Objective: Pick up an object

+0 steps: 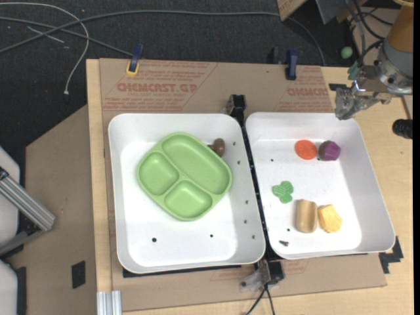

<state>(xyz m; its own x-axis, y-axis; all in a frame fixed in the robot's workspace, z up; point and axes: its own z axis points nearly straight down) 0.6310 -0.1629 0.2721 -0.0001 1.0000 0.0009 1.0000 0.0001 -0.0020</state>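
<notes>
My two-finger gripper (346, 110) hangs above the right white bin's (367, 195) far rim; finger spacing unclear. Round orange object (305, 149) lies inside. The cardboard (157, 84) reads "CHEMCAST GP".

Loose objects we see in the two bins

In the right bin we find an orange round piece (304, 149) touching a purple one (329, 151), a small green leafy shape (283, 191) nearer the middle, and a tan cylinder (304, 215) just beside a yellow piece (329, 218). In the left bin, a small brown object (218, 147) rests at the green divided plate's (185, 176) edge.
</notes>
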